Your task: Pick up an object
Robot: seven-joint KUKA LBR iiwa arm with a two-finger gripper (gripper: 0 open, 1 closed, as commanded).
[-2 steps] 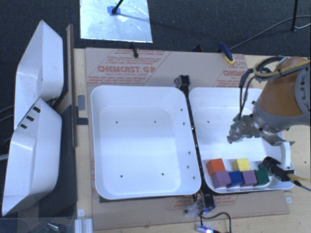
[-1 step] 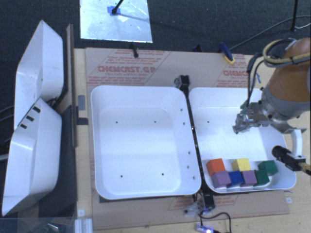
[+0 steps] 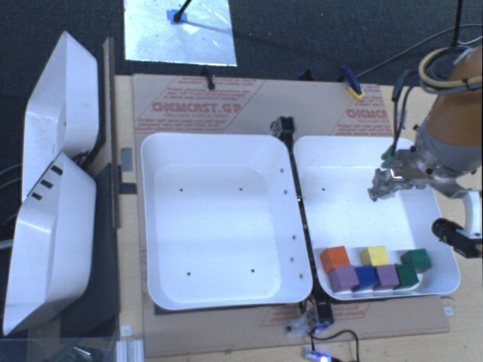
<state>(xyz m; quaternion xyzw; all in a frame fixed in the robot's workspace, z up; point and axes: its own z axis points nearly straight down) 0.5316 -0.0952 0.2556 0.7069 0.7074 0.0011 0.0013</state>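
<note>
- Blocks (image 3: 375,268): clustered at right bin (image 3: 332,202) near edge; likely light, rigid; grip flat opposite faces.
- End effector (image 3: 385,183): above bin, opening indiscernible.

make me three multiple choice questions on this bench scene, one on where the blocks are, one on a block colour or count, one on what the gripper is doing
1. Where do the blocks sit?
A. near edge of the right bin
B. middle of the left bin
C. on the cardboard outside the bins

2. What colour is the block at the left end of the cluster's back row?
A. white
B. orange
C. black

3. How does the gripper stand relative to the blocks?
A. resting on them
B. above the left bin
C. over the right bin, apart from them

Answers:
1 A: the blocks crowd the right bin's near wall.
2 B: the orange block is leftmost at the back.
3 C: the gripper hangs over bare floor of the right bin, away from the cluster.
</note>
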